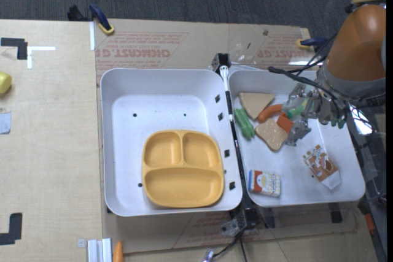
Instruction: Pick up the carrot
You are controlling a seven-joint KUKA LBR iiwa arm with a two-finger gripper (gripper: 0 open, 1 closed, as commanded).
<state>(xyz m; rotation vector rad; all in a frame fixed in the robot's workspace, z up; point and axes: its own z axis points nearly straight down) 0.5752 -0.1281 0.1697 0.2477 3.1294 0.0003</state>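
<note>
Two shallow white bins; in the right bin point(344, 190) the two-finger gripper point(297, 124) hangs just beside the orange carrot point(271, 111), grip state impossible to tell.

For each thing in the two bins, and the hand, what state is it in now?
carrot: lying in right bin, beside hand
hand: low over right bin
yellow plate: flat in left bin
green vegetable: lying by divider
bread slice: lying flat
small box: lying flat
</note>
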